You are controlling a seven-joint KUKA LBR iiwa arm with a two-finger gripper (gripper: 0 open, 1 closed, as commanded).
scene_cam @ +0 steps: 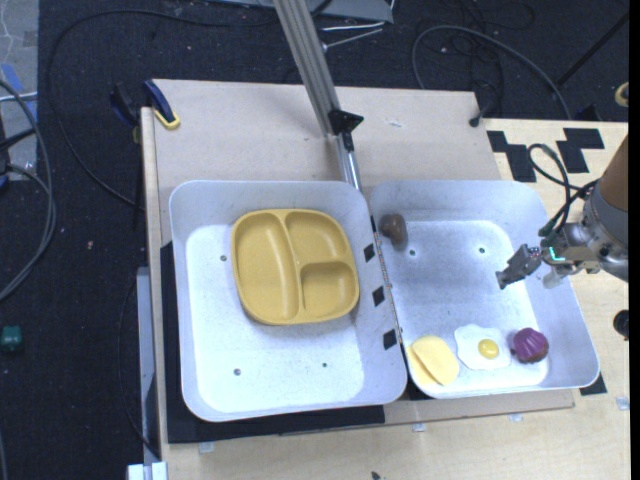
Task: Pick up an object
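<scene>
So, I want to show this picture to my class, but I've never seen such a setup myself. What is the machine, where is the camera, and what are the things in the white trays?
One camera fixed above a bench looks down at a slant. The machine is a robot arm, grey with an orange band, reaching in from the right. At its end is the tool, a two-finger grasper, which hangs over the right bin. Nothing shows between its fingers, so it holds nothing.

Two shallow white bins sit side by side. The left bin holds a yellow plate with three compartments. In the right bin, along the near edge, lie a yellow piece, a toy fried egg and a purple piece. A small brown thing lies in the far left corner. The job is to pick one up.
</scene>
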